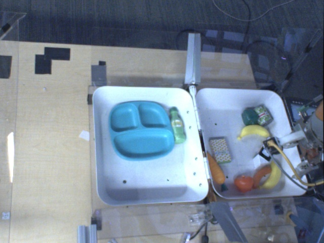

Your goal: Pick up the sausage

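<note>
The sausage (pixel 261 174), a short reddish-brown curved piece, lies near the front of the right bin (pixel 228 105). It rests between a red tomato (pixel 243 183) on its left and a yellow banana (pixel 275 176) on its right, touching both. My gripper (pixel 307 158) is over the right rim of that bin, to the right of the sausage and a little farther back. Nothing shows in its grasp.
The right bin also holds a second banana (pixel 253 131), a green packet (pixel 257 116), a checkered sponge (pixel 220 150) and a carrot (pixel 216 170) by the left wall. In the left bin (pixel 101 151) are a blue divided plate (pixel 140 130) and a green bottle (pixel 177 125).
</note>
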{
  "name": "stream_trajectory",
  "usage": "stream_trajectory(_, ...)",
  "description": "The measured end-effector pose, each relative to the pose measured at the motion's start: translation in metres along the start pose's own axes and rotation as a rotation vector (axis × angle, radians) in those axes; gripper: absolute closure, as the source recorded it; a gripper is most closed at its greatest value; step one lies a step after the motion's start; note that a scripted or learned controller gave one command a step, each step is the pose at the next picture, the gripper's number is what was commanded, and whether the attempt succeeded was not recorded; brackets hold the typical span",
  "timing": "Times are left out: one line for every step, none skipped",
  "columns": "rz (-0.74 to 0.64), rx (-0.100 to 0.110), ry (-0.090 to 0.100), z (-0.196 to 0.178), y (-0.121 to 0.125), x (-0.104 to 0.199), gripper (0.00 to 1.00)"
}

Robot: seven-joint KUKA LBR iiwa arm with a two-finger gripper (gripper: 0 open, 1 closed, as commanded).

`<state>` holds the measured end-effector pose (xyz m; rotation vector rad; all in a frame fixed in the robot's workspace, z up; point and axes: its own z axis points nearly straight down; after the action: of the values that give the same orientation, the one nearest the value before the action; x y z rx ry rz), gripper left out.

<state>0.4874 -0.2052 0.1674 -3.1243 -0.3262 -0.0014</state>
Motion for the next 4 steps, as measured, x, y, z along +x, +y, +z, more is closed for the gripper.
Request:
stream_trajectory(0.001,0.001,-0.002,0.008,-0.001,0.000,0.00)
stream_trajectory(0.000,0.000,0.000,-0.021,-0.016,0.003,0.00)
stream_trajectory(-0.033,0.002,-0.001,0.074,-0.079,0.016,0.00)
stream_trajectory(-0.034,0.003,-0.001,0.064,-0.079,0.016,1.00)
